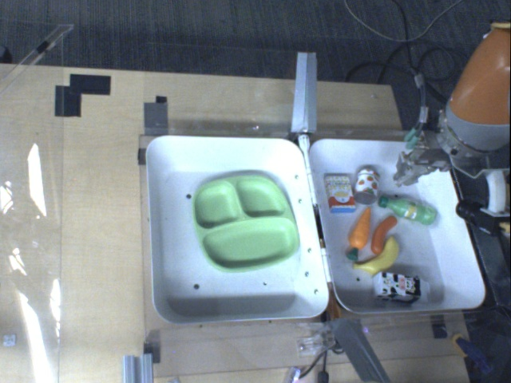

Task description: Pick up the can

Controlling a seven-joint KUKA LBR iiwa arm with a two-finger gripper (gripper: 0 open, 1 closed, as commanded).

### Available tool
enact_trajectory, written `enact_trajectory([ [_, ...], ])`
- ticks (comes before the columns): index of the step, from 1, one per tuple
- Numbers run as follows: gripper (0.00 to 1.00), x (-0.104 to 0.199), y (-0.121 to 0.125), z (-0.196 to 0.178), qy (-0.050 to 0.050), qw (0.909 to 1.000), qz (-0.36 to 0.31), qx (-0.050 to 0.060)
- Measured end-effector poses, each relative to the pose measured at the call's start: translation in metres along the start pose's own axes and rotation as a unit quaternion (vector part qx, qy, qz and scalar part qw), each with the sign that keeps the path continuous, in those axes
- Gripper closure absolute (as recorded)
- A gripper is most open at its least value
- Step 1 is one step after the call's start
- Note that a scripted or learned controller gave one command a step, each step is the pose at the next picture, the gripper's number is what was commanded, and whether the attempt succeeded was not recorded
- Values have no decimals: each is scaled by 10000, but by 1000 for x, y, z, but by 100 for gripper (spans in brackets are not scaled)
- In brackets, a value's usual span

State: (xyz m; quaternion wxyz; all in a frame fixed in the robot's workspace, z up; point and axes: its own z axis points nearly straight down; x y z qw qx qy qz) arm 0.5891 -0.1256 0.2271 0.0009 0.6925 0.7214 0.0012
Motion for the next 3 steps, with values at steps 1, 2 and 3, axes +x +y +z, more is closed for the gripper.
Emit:
enact_trajectory([
  [1, 0, 0, 0, 0, 0, 10000, 2, 1],
  [2, 0, -3, 2, -44, -7, 9968, -795, -4],
  [3, 0, -5, 21, 98, 1, 10000, -73, 21],
])
